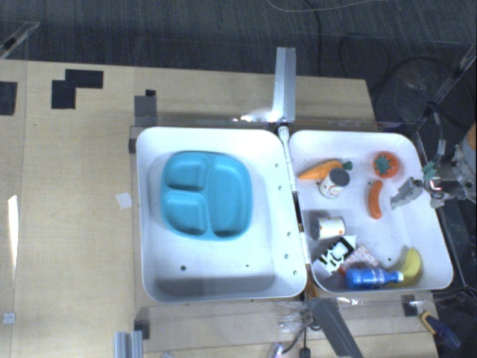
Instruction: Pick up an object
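The right bin (395,142) holds several objects: a carrot (319,171), a red-orange tomato (384,165), an orange sausage (374,199), a small white figure with a dark cap (335,183), a white cup (328,225), a black-and-white box (335,254), a blue bottle (371,277) and a yellow banana (410,263). My gripper (417,183) hangs over this bin's right side, just right of the sausage and below the tomato. It is open, with nothing between its fingers.
The left bin (160,259) carries a blue divided plate (206,194). A metal post (285,80) stands behind the seam between the bins. The arm (456,179) comes in over the right rim. Cables lie on the dark floor beyond the bench.
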Robot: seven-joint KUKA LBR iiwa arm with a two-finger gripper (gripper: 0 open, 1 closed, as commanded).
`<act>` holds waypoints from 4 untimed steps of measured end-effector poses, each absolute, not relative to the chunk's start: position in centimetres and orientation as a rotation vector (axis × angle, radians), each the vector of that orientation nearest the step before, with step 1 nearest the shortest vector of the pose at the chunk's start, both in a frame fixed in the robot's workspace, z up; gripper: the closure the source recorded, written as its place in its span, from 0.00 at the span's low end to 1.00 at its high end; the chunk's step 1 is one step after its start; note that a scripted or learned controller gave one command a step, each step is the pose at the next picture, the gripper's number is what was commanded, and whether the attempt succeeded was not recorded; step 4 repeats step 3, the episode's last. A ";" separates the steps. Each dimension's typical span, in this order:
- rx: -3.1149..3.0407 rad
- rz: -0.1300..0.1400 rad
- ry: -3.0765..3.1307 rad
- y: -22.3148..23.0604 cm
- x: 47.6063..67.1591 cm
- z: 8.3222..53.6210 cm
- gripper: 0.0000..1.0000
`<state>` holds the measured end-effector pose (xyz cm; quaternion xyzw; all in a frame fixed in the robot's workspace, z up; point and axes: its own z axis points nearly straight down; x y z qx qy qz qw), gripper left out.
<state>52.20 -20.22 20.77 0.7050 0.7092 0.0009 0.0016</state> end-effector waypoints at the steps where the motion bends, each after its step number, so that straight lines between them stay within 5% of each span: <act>1: 2.231 0.005 2.206 -20.4 57.5 9.5 0.00; 2: 2.224 0.009 2.207 -20.3 57.7 10.6 1.00; 3: 2.271 0.006 2.161 -16.9 59.2 20.8 1.00; 4: 2.271 0.006 2.161 -16.9 59.2 20.8 1.00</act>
